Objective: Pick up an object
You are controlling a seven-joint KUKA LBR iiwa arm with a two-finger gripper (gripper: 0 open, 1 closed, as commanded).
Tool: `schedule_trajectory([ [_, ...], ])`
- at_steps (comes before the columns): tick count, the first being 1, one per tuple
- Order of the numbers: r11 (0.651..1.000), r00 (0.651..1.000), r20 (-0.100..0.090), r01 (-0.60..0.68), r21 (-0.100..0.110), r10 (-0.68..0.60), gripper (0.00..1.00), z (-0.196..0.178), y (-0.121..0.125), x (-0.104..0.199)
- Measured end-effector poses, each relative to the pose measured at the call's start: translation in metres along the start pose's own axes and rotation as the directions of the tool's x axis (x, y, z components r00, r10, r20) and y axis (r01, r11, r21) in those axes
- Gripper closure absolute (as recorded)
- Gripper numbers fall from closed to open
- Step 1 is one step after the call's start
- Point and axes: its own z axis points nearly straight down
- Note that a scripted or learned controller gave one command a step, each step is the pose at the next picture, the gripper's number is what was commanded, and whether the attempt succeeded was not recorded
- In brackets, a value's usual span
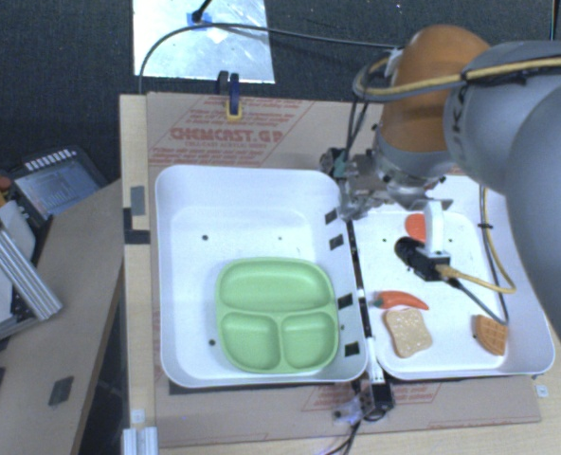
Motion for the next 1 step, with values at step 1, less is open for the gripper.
schedule_trajectory([
  [1,1.000,1.000,-0.001,0.001,-0.002,-0.001,1.00,-0.0155,0.0126,0.0590],
])
